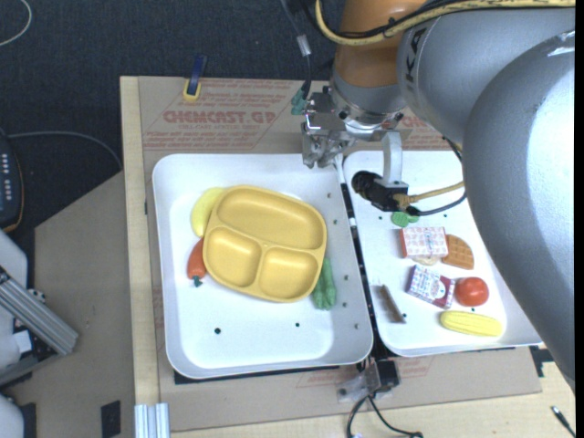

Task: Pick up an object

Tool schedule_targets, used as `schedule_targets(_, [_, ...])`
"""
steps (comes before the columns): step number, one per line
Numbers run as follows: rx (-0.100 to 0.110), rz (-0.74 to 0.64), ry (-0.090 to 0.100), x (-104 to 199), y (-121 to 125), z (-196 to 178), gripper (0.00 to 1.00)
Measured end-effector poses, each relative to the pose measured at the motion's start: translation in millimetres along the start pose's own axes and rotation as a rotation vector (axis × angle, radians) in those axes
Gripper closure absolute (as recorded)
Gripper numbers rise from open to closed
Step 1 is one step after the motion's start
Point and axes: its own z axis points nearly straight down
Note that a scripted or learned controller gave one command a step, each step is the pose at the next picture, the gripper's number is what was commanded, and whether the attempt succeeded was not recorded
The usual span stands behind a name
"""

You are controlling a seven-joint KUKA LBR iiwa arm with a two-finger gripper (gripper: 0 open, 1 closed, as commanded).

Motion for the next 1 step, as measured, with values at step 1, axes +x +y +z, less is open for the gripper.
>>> schedule_targets(1, [-0.002,0.004,-0.001,-0.8,6.7,-18.4,1.00])
